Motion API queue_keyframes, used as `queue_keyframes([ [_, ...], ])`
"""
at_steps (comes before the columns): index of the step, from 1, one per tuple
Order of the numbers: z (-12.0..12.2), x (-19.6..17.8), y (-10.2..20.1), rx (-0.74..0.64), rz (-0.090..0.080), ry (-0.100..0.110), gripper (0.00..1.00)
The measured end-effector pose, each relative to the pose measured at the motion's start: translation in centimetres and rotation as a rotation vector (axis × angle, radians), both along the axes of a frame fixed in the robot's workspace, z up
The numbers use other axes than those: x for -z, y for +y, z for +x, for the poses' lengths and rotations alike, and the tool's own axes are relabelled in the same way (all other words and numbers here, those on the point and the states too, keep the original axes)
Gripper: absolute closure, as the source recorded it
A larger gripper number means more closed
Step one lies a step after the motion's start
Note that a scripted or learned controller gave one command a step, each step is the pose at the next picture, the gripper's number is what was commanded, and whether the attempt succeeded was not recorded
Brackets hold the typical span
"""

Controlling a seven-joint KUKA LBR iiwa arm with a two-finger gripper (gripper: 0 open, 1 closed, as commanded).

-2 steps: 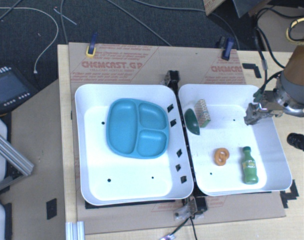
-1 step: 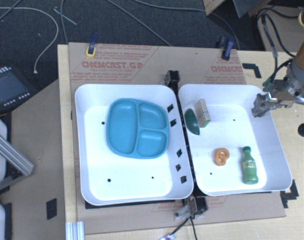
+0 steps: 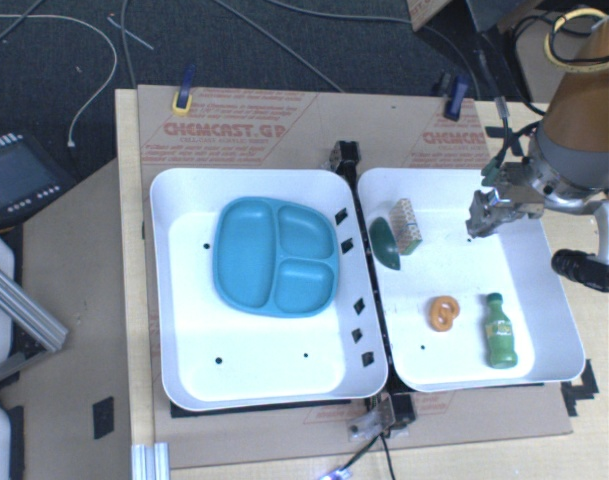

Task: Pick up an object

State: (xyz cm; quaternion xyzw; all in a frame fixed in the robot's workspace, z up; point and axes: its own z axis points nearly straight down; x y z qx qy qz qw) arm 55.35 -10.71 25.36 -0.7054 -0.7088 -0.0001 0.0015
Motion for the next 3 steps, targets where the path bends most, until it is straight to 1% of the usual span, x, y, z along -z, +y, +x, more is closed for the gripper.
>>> queue_keyframes([
  [1,0.3,1.2,4.5,-0.001,0.0,0.0,1.0],
  [3,-0.2,0.7,15.4,-0.002,0.001,-0.001,1.0],
])
